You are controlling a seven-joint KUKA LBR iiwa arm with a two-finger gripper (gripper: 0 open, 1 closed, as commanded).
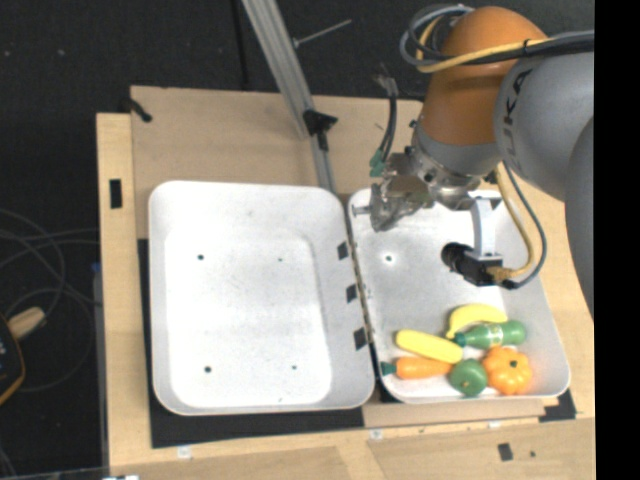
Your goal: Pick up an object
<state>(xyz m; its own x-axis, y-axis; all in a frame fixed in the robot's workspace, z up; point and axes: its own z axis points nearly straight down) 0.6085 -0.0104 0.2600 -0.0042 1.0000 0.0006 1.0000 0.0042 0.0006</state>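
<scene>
Grey KUKA arm (pixel 555 118) with rounded orange band (pixel 480 68), looped cables (pixel 440 33) and metallic gripper (pixel 392 203).

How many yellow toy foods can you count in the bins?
2, both in the right bin near its front: a banana and, just left and lower, a long yellow piece above the carrot. Others could be hidden beneath.

no text, label or number can be read anywhere on the bench.
</scene>
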